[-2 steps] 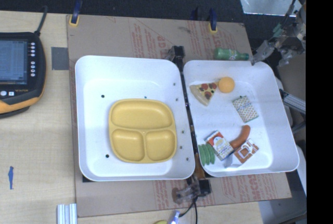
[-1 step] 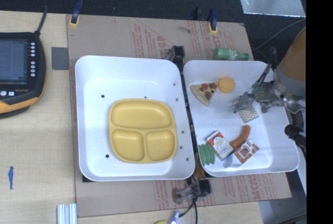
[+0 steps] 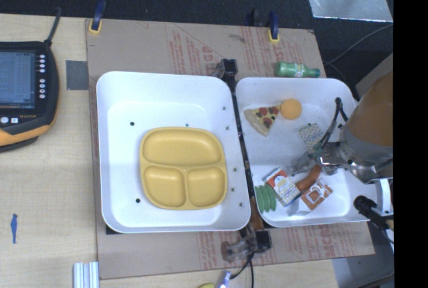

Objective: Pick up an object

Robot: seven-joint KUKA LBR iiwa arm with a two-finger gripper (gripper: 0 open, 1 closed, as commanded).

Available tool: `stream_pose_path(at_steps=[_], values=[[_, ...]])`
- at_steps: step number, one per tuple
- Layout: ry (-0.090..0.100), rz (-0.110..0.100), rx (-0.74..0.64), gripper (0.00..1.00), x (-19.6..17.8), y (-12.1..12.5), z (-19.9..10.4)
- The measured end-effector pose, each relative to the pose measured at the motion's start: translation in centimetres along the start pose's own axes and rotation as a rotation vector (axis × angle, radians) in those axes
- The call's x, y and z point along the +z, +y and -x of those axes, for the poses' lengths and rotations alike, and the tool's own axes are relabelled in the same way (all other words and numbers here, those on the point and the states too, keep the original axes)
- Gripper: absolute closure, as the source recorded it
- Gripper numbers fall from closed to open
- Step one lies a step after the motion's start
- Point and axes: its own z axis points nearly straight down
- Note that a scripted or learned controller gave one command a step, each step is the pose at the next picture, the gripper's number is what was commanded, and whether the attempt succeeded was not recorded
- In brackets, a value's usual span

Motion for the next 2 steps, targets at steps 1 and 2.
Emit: stream_pose_path(at_steps=[1,2], values=[[-0.001,0.000,-0.004,1.00,-1.0,0.0,0.1],[0.001,0.003,0.000,1.00,-10.1,5.3,-9.6]])
